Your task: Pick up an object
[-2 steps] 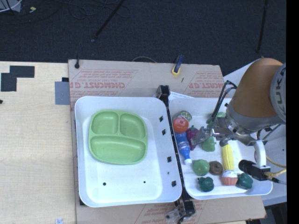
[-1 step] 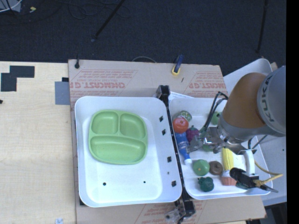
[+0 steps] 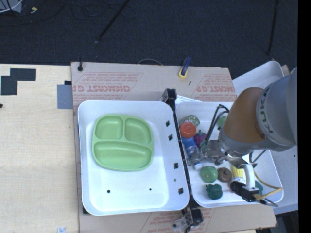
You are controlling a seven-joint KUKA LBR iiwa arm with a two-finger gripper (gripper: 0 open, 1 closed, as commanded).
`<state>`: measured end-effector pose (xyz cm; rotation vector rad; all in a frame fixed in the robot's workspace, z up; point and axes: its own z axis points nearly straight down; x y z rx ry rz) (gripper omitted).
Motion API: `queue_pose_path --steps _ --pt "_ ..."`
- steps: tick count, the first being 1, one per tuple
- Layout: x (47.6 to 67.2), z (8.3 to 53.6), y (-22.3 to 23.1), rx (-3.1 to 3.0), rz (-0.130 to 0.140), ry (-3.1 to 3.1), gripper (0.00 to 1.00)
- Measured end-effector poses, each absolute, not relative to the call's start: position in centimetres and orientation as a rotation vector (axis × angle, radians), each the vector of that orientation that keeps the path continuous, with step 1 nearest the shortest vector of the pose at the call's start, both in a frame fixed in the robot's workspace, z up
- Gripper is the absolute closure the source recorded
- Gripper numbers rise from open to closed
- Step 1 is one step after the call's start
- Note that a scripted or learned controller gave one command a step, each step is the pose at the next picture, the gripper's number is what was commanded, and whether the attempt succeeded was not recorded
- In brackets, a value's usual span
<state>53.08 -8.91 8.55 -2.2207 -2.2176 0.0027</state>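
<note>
The right bin (image 3: 272, 178) holds several small objects: a red ball (image 3: 188, 129), a tin (image 3: 192, 120) behind it, a purple piece (image 3: 200, 139), a blue item (image 3: 190, 147), a light green round fruit (image 3: 209, 173), a dark green toy (image 3: 214, 191), a brown disc (image 3: 224, 174) and a yellow-and-white item (image 3: 239, 172). My gripper (image 3: 208, 152) reaches down into this bin from the right, below the orange band (image 3: 245, 118). It sits just right of the blue and purple items and above the green fruit. Nothing is visibly held.
The left bin (image 3: 126, 198) carries a light green divided plate (image 3: 122, 142) in its upper half. A black divider (image 3: 179, 154) with clips runs between the bins. Cardboard (image 3: 121, 84) lies under both bins, with a yellow-handled clamp (image 3: 184, 68) at its far edge.
</note>
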Motion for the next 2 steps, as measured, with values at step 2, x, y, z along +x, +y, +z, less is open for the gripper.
queue_pose_path --steps 2 --pt "53.1 13.9 -9.4 -2.23 -0.001 -2.214 1.0"
